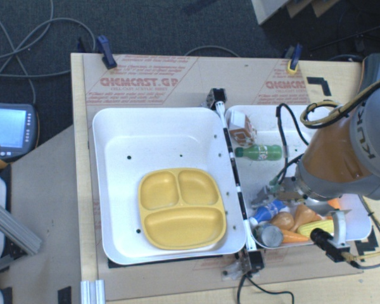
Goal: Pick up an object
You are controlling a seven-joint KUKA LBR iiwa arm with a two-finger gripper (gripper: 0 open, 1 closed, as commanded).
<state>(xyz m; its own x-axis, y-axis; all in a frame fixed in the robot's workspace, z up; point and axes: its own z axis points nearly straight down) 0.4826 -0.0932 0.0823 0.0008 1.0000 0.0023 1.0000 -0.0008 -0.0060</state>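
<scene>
The right bin [266, 116] holds a small brown carton [243, 133] and a green bottle [259, 151] lying on its side near the back. At the bin's front lies a heap: a blue-capped item [266, 211], a grey round lid [270, 235], orange carrot-like pieces [293, 220] and a yellow piece [323, 227]. My arm's orange-banded wrist [332, 154] hangs over the right bin. The gripper [277, 192] points down into the heap just above the blue item, mostly hidden by the wrist.
The left bin [114, 132] carries a yellow divided plate [180, 206] toward its front. A black divider rail [230, 163] runs between the bins. Blue clamps [105, 50] sit at the bench's back edge.
</scene>
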